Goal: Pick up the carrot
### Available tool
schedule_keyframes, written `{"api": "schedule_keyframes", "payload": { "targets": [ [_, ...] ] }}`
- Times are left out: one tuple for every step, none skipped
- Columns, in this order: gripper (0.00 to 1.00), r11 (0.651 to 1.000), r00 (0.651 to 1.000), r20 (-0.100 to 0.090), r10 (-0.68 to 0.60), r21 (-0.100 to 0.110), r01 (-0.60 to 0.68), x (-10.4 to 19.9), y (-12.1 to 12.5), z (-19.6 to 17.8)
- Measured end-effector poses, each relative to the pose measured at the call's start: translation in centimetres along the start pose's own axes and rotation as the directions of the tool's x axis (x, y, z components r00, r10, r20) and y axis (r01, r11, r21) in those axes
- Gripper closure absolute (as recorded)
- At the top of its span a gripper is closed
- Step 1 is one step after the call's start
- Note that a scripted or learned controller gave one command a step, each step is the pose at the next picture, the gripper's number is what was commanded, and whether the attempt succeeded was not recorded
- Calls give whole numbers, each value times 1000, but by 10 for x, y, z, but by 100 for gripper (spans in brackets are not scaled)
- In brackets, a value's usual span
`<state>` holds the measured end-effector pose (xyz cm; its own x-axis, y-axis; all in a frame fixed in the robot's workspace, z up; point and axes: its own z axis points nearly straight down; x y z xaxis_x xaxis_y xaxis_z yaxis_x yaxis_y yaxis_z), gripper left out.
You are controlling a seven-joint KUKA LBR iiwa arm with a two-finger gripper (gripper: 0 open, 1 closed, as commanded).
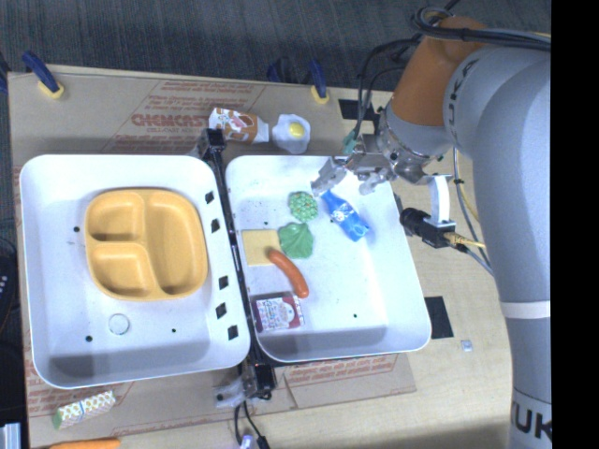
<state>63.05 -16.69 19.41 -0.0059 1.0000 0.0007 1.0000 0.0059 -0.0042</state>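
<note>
Reaching in from the right: grey arm [505, 157] with its orange band, bent over the far right corner of the right bin [398, 288]. End effector [351, 178] low over the bin's far side, fingers apart, nothing between them, just above a blue bottle [346, 216].

Two white bins side by side on the counter [140, 101]. In the left bin [47, 279], one yellow divided tray [147, 243]. In the right bin: one carrot [289, 272], orange, lying aslant near the middle; two green items [299, 223] just far of it; one yellow flat piece [257, 248] touching the carrot's left end; one red packet [277, 312] near of it; the blue bottle to the right.

Beyond the bins, one small carton [235, 125] and one white and yellow item [292, 133].

Printed in red on the cardboard under the bins, but too blurred to read.
</note>
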Motion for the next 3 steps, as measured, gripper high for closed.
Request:
{"api": "schedule_keyframes", "payload": {
  "targets": [
    [0, 977, 977, -1, 213, 2, -213, 57, -33, 75],
    [0, 966, 966, 0, 260, 2, -260, 67, -74, 103],
    [0, 675, 675, 0, 738, 5, -738, 40, -118, 104]
  ]
}}
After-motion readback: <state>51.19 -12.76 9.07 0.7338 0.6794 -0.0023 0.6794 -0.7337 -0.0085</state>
